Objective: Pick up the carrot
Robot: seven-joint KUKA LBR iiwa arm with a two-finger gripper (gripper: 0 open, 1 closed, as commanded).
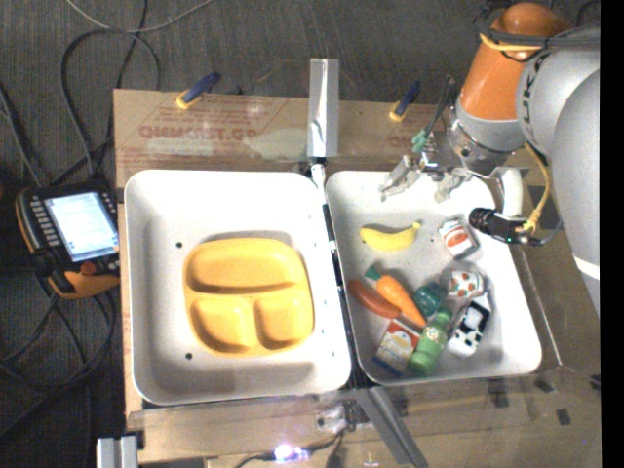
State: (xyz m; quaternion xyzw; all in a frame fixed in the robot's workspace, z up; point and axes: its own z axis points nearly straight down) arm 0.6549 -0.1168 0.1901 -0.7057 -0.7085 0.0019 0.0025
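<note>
The carrot (401,298) is orange and lies slantwise in the right bin (512,357), near its middle, beside a red-orange sausage-shaped piece (371,299). My gripper (421,176) hangs over the far edge of the right bin, well above and behind the carrot. Its two fingers stand spread apart with nothing between them. A yellow banana (389,236) lies between the gripper and the carrot.
Around the carrot lie a green bottle (429,344), a small carton (395,345), a red-white can (455,237), a spotted ball (464,283) and a black-white cow toy (471,328). The left bin (156,261) holds a yellow divided tray (250,294).
</note>
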